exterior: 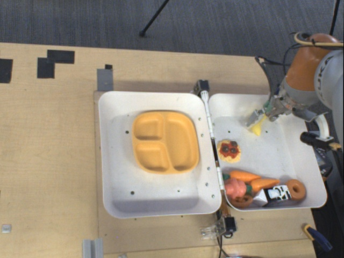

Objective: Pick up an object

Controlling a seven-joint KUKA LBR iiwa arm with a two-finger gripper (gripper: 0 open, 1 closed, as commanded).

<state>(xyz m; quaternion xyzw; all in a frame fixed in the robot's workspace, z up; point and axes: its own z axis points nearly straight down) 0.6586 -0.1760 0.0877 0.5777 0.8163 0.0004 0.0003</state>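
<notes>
Overhead slanted view of wooden counter (48,160) with two white bins side by side. Left bin (115,198) holds orange divided plate (164,142). Right bin (309,171) holds toy food: small pizza (229,150) near left wall; carrot (244,176), pink item (235,187), donut (295,190), black-and-white carton (278,194) clustered along near edge. Arm reaches from right; end effector (259,118) low over right bin's far part, fingers narrow, closed on small yellow object (257,126) between them.

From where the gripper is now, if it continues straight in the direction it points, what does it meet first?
Probably the small yellow object at the tip of the gripper, then the right bin floor beneath; depth is unclear.
</notes>
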